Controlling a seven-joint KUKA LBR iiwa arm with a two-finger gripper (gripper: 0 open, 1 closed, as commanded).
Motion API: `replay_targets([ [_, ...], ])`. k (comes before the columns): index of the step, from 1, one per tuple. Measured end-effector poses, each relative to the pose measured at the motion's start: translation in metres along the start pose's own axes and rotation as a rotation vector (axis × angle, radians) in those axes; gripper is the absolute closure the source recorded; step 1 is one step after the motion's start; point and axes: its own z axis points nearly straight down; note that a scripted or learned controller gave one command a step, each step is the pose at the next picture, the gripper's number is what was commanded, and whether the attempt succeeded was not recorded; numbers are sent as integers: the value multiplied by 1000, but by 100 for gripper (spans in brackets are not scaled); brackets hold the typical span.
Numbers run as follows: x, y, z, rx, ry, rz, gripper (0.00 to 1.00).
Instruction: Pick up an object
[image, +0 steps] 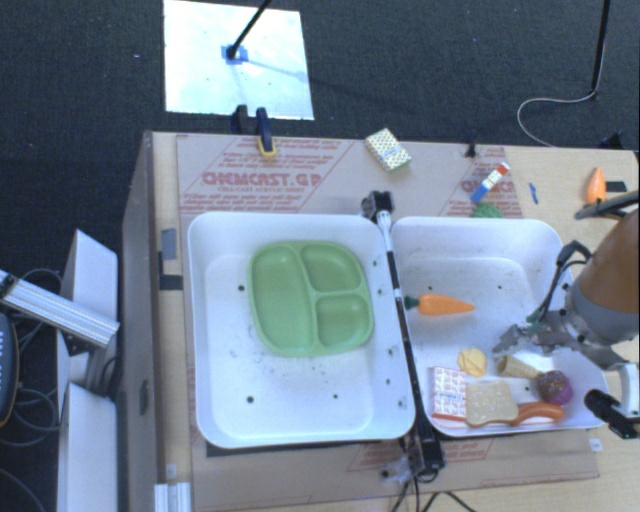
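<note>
— Two white bins sit side by side on your bench (150, 300). What does the left bin (225, 400) hold?

— You have a green divided plate (308, 298) lying flat in it, toward its upper middle.

— And the right bin (520, 240)?

— You'll see a toy carrot (443, 306) near its left wall, lying on its side. Lower down, a small yellow piece (472, 361) sits just beside a pale wedge (519, 366). Along the near edge lie a red-checked card (449, 391), a slice of toast (490, 402), an orange strip (540, 411) touching the toast, and a purple round piece (553, 386) just above that strip.

— Where is your arm?

— Your gripper (515, 340) reaches in from the right, over the right bin's lower right part, close above the pale wedge and the yellow piece.

— Are the jaws apart or together?

— You cannot tell from this slant; the dark linkages blur together, and nothing is visibly between them.

— Anything beyond the bins?

— A small patterned box (387, 149) lies on the bench behind them.
</note>
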Motion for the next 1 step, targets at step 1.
replay_targets([
  [1, 71, -2, 0, 0, 2, -4, 0],
])
